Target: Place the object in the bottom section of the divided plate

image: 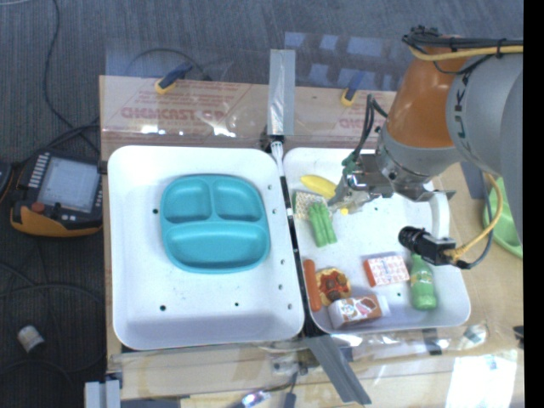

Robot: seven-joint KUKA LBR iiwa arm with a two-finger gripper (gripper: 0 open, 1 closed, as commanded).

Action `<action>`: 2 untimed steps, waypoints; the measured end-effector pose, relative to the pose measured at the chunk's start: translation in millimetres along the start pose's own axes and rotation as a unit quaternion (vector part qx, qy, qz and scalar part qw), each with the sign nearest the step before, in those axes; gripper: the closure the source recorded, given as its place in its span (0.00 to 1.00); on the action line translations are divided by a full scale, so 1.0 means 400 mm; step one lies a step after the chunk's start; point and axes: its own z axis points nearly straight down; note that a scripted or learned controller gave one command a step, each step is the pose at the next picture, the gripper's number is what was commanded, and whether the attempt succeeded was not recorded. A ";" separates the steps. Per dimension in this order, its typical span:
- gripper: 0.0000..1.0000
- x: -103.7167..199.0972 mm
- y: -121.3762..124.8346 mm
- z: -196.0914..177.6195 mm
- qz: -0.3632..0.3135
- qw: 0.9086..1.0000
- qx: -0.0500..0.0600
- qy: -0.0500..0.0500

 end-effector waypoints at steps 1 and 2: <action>1.00 -0.024 -0.033 0.089 0.010 1.000 0.000 0.001; 1.00 0.120 0.133 0.014 0.034 0.999 0.000 0.001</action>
